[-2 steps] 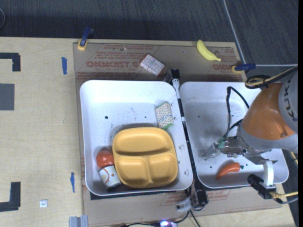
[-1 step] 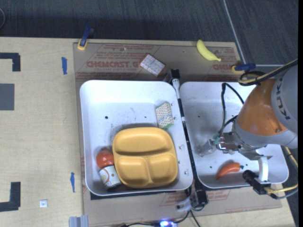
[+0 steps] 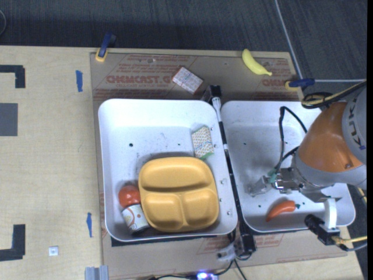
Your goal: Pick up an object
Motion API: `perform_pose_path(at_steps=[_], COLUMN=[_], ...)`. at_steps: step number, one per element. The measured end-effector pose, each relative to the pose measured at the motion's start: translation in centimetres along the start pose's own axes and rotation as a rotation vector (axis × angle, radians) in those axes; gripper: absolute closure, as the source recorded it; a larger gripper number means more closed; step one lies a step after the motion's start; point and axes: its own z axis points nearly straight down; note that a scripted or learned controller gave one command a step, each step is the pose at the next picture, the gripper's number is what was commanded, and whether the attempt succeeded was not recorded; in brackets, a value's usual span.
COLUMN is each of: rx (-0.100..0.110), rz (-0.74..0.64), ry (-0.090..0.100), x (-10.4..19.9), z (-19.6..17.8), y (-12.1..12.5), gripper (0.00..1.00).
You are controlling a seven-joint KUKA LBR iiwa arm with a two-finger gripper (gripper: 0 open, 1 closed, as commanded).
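Right bin: orange pepper just below end effector, apart; finger state unclear.

Two white bins, one yellow tray, one banana, one orange pepper — perhaps

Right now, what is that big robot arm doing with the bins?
The arm reaches into the right bin, and its gripper is low over the floor there. An orange pepper lies just beside it, not picked up. The left bin holds a yellow tray, a small can and a packet. A banana lies outside the bins.
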Motion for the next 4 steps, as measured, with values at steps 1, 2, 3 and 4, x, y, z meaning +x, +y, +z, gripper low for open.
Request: perform_pose_path(at_steps=[1, 2, 3, 4], rx=[0.002, 0.004, 0.004, 0.004], rz=[0.000, 0.000, 0.000, 0.000], ry=[0.001, 0.000, 0.000, 0.000], x=[1.1, 0.9, 0.8, 0.9], z=[0.0, 0.1, 0.1, 0.1], y=[0.0, 3.6, 5.6, 5.7], gripper=[0.00, 0.00, 0.00, 0.00])
